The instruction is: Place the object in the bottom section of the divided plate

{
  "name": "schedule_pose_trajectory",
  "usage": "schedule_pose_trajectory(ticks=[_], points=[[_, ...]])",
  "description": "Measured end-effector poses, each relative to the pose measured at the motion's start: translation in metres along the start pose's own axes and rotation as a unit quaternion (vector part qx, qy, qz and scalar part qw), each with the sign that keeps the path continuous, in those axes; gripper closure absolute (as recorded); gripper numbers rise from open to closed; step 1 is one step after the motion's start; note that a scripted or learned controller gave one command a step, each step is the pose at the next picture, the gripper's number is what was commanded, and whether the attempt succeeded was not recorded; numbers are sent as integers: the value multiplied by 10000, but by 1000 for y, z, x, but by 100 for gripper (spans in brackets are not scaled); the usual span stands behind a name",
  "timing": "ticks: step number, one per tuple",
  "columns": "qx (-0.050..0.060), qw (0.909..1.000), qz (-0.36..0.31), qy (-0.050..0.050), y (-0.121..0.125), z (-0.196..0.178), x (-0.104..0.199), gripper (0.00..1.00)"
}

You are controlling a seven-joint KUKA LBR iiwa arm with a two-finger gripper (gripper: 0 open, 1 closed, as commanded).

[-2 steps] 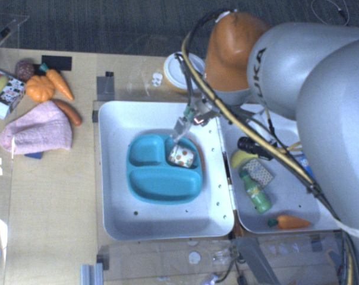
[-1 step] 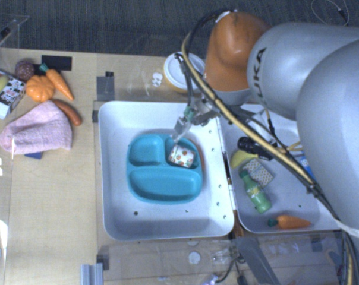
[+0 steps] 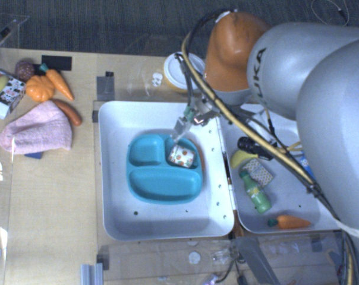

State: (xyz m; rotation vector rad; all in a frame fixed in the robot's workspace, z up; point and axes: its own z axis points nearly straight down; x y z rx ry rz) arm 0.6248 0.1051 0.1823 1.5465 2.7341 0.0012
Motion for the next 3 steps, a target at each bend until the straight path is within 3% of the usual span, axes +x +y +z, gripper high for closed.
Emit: schedule_pose_trajectory(ticks=[3], points=[[0, 10000, 0, 0, 0, 0, 0, 0]])
